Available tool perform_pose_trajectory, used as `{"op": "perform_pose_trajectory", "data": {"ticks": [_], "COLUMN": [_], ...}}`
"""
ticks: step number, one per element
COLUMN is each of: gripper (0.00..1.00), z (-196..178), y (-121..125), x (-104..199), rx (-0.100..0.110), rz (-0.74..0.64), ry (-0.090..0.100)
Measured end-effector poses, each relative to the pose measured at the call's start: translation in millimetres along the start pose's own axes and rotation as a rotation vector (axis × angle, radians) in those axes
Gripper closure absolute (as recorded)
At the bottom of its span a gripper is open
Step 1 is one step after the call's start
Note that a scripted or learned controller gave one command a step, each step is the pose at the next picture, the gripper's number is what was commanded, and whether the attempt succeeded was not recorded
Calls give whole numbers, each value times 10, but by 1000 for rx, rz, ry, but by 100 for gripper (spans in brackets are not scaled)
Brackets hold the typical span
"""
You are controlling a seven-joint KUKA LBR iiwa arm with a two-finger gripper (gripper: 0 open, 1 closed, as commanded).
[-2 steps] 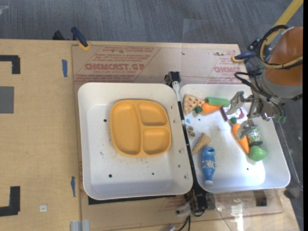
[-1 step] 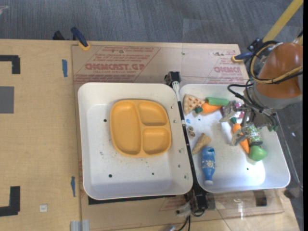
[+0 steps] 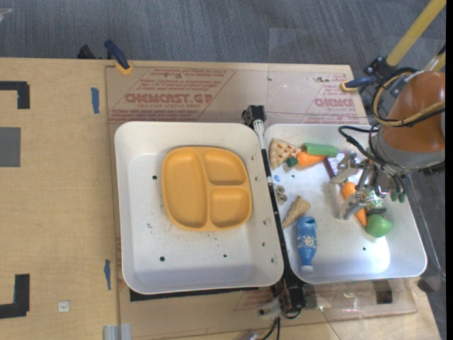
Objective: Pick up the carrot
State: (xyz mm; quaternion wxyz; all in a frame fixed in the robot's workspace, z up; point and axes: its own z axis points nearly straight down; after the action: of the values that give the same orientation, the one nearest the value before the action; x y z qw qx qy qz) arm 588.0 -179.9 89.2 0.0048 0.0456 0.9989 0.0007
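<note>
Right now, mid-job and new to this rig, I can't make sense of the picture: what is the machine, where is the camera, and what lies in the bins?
One fixed camera looks down at a slant on a bench with two shallow white bins. The grey and orange arm reaches in from the right; its gripper hangs low over the right bin.

The left bin holds a yellow divided plate. The right bin holds a pizza slice, a carrot with a green top, a blue bottle, a tan wedge, and green and orange pieces under the gripper.

I cannot tell whether it holds anything; the carrot by the pizza lies untouched.
</note>
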Motion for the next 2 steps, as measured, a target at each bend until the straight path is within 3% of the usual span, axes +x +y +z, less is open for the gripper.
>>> {"op": "perform_pose_trajectory", "data": {"ticks": [1, 2], "gripper": [100, 100], "z": [-146, -298], "y": [10, -99], "x": [-48, 350], "rx": [2, 0], "rz": [-2, -195], "ry": [-15, 6]}}
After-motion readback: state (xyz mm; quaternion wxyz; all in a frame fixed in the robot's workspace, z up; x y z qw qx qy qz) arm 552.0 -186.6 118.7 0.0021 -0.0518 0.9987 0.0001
